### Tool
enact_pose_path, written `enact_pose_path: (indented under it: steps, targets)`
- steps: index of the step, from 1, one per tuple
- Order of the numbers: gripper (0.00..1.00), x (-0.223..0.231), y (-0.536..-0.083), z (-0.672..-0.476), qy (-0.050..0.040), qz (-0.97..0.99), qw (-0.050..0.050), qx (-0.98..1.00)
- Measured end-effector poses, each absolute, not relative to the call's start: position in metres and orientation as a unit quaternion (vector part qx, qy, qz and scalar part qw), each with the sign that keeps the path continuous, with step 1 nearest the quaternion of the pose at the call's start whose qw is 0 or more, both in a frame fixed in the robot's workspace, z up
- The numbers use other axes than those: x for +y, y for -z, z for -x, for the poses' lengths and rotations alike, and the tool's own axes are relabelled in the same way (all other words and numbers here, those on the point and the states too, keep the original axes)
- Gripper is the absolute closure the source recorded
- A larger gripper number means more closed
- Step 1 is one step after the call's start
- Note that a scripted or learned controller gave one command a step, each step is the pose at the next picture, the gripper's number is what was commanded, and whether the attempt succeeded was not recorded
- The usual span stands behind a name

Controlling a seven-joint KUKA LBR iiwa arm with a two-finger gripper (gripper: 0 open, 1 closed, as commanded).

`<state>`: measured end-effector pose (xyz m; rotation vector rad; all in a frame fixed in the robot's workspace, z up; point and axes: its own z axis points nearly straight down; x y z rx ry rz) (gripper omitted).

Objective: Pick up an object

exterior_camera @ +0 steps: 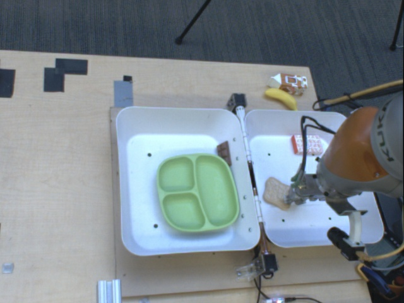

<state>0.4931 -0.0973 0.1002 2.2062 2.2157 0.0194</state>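
— Tan and flat, was that a slice of bread (275, 193) in the right bin (278, 235)?

— It looked like one, or a toy of one. It lay on the bin floor toward the left wall, roughly midway along it, and the gripper (295, 194) had its tip right at the slice's right edge.

— Holding it?

— I couldn't tell. The wrist and its dark cabling covered the working end, so nothing showed whether it was spread or closed, or whether anything sat within it. The slice appeared to rest on the floor, not lifted.

— Why was the arm bent over like that?

— My guess: the arm (353, 153) reached in from the right and hung over that bin's right half, orange band uppermost, so the tool could come down close to vertical on a thin, low thing. A flat slice offers only an edge to pinch, which would explain meeting it at the rim.

— Anything else in that bin?

— Further back, a small red-and-white packet (308, 145) near the far wall, well apart from the slice.

— And the left bin (123, 188)?

— A green divided plate (198, 193) lay in its middle, with a small brown piece (223, 149) just beyond the plate's far right corner, by the shared wall. Both were away from the tool.

— Beyond the bins?

— On the bench, a banana (280, 97) and a little carton (291, 81) lay outside the bins.
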Motion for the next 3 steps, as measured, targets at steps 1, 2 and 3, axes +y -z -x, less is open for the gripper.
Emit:
enact_pose_path:
  steps: [1,2,3]
  targets:
    - [0.0,-0.097,-0.1,-0.493,-0.0057,-0.705,0.007,0.709]
    - [1.0,-0.096,-0.111,-0.494,-0.0075,-0.705,0.008,0.709]
    - [0.0,-0.096,-0.11,-0.494,-0.0074,-0.705,0.008,0.71]
